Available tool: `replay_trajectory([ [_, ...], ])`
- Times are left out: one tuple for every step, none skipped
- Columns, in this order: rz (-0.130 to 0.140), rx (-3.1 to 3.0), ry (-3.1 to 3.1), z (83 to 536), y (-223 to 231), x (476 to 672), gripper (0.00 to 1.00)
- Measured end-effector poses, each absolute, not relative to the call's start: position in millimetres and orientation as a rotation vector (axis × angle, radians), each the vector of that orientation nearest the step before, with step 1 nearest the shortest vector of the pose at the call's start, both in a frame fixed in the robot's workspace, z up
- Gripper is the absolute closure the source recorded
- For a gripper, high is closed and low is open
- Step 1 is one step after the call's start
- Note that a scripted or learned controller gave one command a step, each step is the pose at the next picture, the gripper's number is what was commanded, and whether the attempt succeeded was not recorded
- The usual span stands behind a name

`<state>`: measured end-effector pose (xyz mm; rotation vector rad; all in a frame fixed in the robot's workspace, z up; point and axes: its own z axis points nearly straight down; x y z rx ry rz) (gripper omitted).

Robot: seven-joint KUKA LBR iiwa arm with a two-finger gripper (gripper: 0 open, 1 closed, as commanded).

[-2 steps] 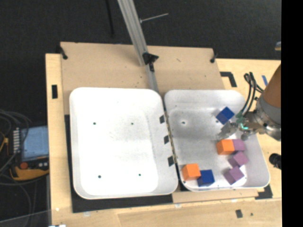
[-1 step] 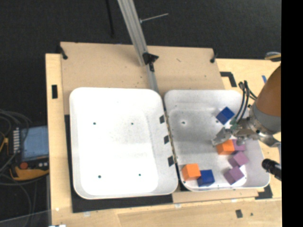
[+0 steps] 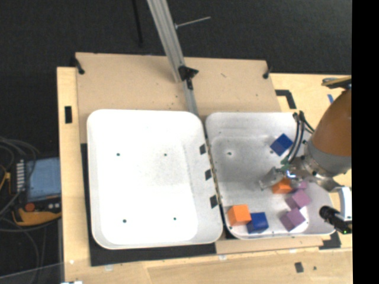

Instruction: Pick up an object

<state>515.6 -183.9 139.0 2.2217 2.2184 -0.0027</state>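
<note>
The right bin point(image 3: 237, 135) holds several small blocks. A blue block point(image 3: 280, 144) lies near its far right. At the front sit an orange block point(image 3: 239, 214) and a blue block point(image 3: 257, 222) side by side. Two purple blocks point(image 3: 298, 198) point(image 3: 292, 219) lie at the front right. My gripper point(image 3: 280, 180) is down in the bin, right over a small orange block point(image 3: 282, 187) that shows just below its tips. The arm's wrist point(image 3: 331, 141) hides the view of whether the block sits between the fingers.
The left bin point(image 3: 148, 176) lies beside the right one, divided by their rims with black clips point(image 3: 208, 173). A slanted metal rail point(image 3: 169, 40) crosses the bench at the back. A cable box point(image 3: 41, 182) sits off the bench at left.
</note>
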Motion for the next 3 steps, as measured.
replay_trajectory([
  [0.013,2.205,2.204,129,-187,521.9,0.0],
  [0.017,2.21,2.191,138,-189,523.1,1.0],
  [0.006,2.212,2.22,202,-186,526.6,1.0],
])
